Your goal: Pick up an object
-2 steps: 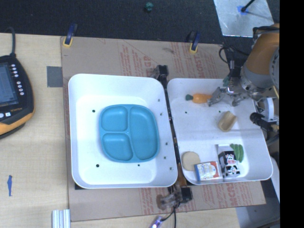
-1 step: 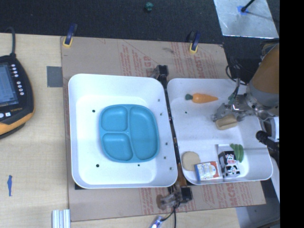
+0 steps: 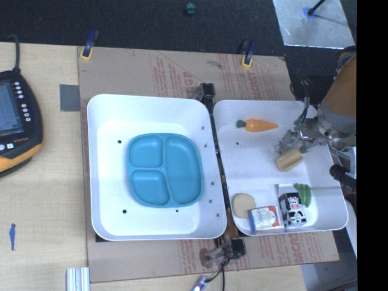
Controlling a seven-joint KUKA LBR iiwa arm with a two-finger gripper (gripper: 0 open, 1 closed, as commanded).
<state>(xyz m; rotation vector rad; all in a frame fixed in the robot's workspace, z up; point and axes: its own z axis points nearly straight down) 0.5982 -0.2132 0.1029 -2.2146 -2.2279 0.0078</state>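
The right bin [image 3: 254, 173] holds several small items. An orange carrot [image 3: 260, 125] lies near its far edge. A tan bread-like piece [image 3: 290, 160] sits mid-right. A round beige cookie [image 3: 244, 204], a red and blue carton [image 3: 265, 217], a black and white carton [image 3: 293, 210] and a green piece [image 3: 303, 193] lie along the near edge. My gripper [image 3: 295, 144] hangs low at the bin's right side, directly over the far end of the tan piece. From this angle I cannot tell whether it touches the piece.
The left bin [image 3: 100, 162] holds a blue divided plate [image 3: 164, 168]. A black and orange control pendant [image 3: 15, 123] lies on the bench at far left. Blue and yellow clamps [image 3: 89, 45] pin the cardboard sheet at the back.
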